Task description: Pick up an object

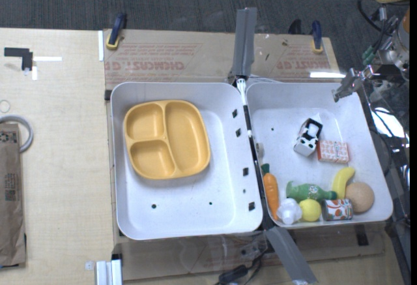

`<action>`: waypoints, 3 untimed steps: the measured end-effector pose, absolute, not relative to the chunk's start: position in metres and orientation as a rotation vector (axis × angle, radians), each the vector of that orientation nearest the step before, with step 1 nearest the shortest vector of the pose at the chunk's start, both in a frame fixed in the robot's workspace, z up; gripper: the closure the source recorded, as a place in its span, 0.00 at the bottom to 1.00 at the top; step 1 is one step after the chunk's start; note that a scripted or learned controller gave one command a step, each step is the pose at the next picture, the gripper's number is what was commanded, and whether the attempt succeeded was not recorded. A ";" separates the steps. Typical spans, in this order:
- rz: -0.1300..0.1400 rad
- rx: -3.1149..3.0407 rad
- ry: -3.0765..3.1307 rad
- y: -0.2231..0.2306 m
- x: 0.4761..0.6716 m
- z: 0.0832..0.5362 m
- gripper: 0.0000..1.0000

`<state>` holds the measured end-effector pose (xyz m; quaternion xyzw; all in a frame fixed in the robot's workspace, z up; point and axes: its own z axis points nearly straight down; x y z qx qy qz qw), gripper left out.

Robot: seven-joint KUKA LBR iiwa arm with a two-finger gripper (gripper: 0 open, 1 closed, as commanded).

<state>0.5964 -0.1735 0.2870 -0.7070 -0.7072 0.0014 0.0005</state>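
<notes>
Two shallow white bins sat side by side on the bench. The left bin (130,212) held a yellow divided plate (167,139) with three compartments, lying toward the bin's ten o'clock corner.

The right bin (287,107) carried all the small objects, gathered toward its five o'clock corner. A black-and-white toy cow (308,137) stood near the bin's centre, with a pink patterned box (333,151) just beside it at four o'clock. Along the near wall lay an orange toy carrot (271,191), a white lump (288,212) too small to identify, a yellow lemon (311,210), a green bottle-like piece (307,190) whose shape was hard to make out, a small can (338,209) with an orange and white label, a yellow banana (343,181) and a tan round object (359,197). These crowded together, several touching, so their edges partly hid one another.

The arm entered at the frame's two o'clock, largely cut off by the edge. The gripper (345,87) hovered over the right bin's far rim at its one o'clock corner, well apart from the objects. Whether its jaws were apart or together could not be told, as the tip was small and tangled with cables. Nothing was visible between them.
</notes>
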 end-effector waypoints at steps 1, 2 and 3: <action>0.004 -2.038 -2.389 -0.130 0.594 0.214 0.00; 0.003 -2.010 -2.417 -0.137 0.579 0.353 0.00; 0.004 -2.045 -2.383 -0.135 0.562 0.193 0.00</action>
